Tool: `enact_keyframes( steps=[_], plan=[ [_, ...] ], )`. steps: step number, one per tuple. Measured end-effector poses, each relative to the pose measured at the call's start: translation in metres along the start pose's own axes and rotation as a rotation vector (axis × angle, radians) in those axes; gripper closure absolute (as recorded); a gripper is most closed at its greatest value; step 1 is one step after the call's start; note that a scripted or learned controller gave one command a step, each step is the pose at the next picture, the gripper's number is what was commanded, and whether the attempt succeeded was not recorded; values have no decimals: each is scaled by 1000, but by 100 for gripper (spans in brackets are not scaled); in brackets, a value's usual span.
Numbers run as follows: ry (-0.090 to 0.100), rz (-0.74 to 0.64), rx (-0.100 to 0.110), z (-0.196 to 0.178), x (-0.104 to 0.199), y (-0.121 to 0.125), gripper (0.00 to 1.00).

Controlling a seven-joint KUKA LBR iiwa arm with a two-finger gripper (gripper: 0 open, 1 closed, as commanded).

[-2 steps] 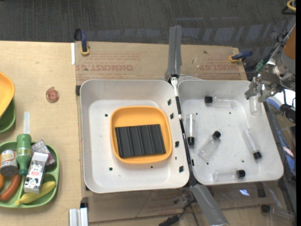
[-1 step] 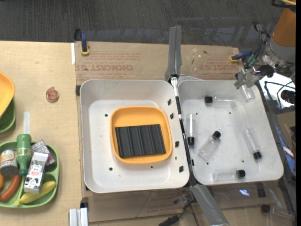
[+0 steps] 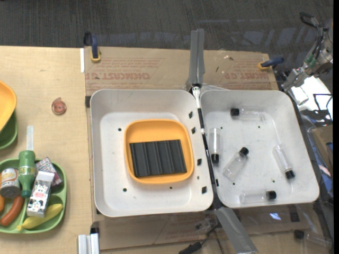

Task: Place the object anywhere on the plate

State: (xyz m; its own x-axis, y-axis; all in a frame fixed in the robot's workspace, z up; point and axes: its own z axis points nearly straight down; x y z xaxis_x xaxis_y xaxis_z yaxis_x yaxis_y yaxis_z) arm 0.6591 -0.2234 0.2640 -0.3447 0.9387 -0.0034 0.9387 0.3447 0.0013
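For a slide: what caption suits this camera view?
Yellow square plate with dark ribbed insert in left white bin; clear black-capped vials scattered in right white bin.

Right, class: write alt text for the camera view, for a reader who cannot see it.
An orange plate bearing a dark ribbed block sits in the left white bin. The right bin holds five clear black-capped vials.

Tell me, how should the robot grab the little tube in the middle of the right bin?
Probably around the clear middle of the tube, coming straight down from above. It lies flat and slanted on the bin floor, black cap up and to the right, with open floor on both long sides. So the fingers should close across its narrow width, turned to match the slant. Then it goes to the plate.
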Motion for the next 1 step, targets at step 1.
enact_keyframes(
  steps=[1],
  plan=[
    [1, -175, 0, -88, 1, 1, 100]
  ],
)
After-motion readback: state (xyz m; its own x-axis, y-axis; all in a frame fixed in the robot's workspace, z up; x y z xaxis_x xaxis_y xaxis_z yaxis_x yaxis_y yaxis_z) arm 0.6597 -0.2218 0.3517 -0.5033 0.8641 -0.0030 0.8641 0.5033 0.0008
